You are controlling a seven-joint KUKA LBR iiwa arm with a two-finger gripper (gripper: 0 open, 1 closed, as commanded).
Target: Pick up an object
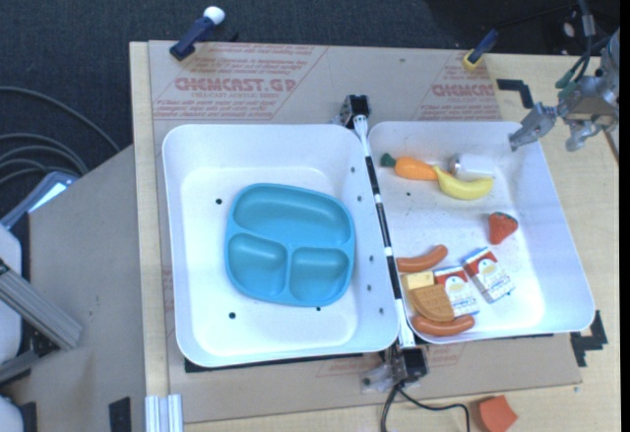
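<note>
Nearest the camera, an orange block [496,411] sits on the bench [266,86] just past the right bin's front edge, next to a cable running off the clamp between the bins. The right bin [571,253] has most of the stuff. Along its front edge there's a hot dog [443,325], with a cracker [430,300] touching it just behind, and two small cartons [479,284] side by side to the right of that. A sausage [421,259] lies just behind those, close to the bin's left wall. A strawberry [502,226] sits on its own toward the right side, mid-bin. Further back, near the far edge, a banana [465,186] curves under a small white thing I can't make out, and a carrot [413,167] lies just left of it.

The left bin [187,223] holds a blue tray [289,243] with three compartments, roughly centred.

The gripper [554,121] is over the right bin's far right corner, well apart from all the food. Its fingers look spread open with nothing between them.

A blue-and-white marker [197,32] lies at the bench's far left corner.
</note>
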